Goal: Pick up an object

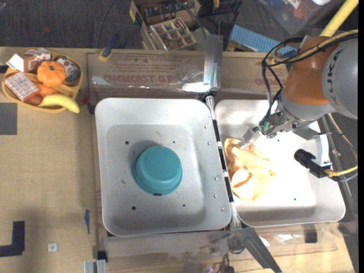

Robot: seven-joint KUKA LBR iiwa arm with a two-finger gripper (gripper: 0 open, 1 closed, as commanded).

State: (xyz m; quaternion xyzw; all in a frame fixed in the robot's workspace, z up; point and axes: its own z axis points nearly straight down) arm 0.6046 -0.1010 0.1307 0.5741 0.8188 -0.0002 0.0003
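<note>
The two-finger gripper (248,138) sits low over the right shallow white bin (296,209), its tip at the upper edge of a pale orange, crumpled, washed-out heap (248,172) that lies against that bin's left wall. Whether the fingers are apart or together cannot be told: glare in that bin blurs them, and nothing is plainly seen between them. The tip looks to be touching or just above the heap's top edge.

The grey arm with its orange band (307,81) reaches in from the right, above the right bin's far corner, and slants down and leftward to the gripper. A black cylindrical part (307,159) juts out just right of the heap, over the bin floor.

In the left shallow white bin (114,118), beside the right bin, a teal round plastic bowl (158,169) rests upside down near the middle. Well left of that bin, at the bench's far corner, a yellow dish of toy food (40,84) holds an orange pumpkin and a yellow banana.
</note>
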